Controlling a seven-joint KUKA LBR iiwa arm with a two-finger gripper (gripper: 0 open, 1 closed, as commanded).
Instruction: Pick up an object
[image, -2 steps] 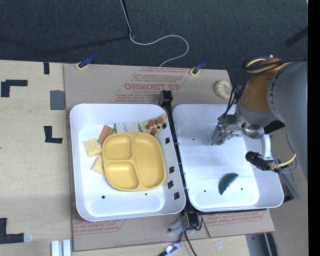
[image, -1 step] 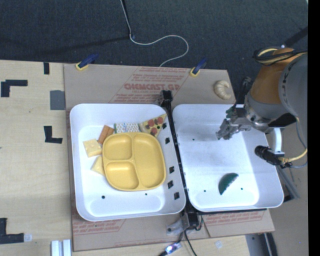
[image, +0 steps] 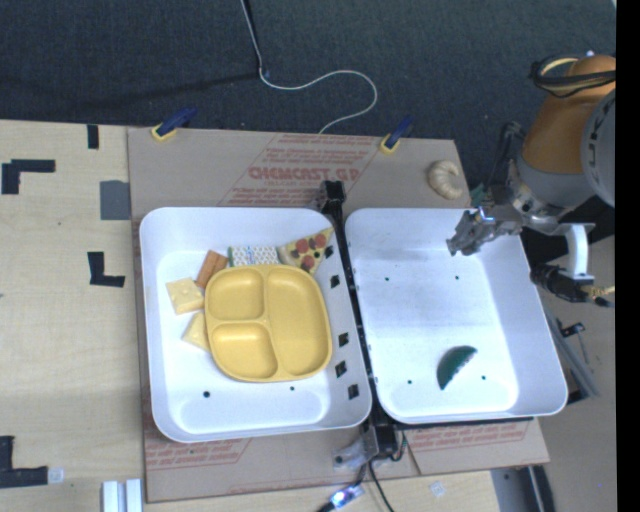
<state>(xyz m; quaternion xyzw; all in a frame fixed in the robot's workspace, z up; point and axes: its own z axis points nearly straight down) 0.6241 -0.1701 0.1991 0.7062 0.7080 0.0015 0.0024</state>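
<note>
I see the gripper (image: 468, 238) poised over the far right part of the right bin (image: 520, 405); whether it grips anything I cannot tell. The dark green object (image: 457, 365) lies on that bin's floor toward the near edge, well apart from the claw.

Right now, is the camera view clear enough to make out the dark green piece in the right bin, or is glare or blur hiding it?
Camera view: even, soft lighting, no strong glare on the right bin; the dark green piece stands out sharply in tone but its edges are slightly soft; the gripper is blurry and small, fine detail unreadable.
</note>
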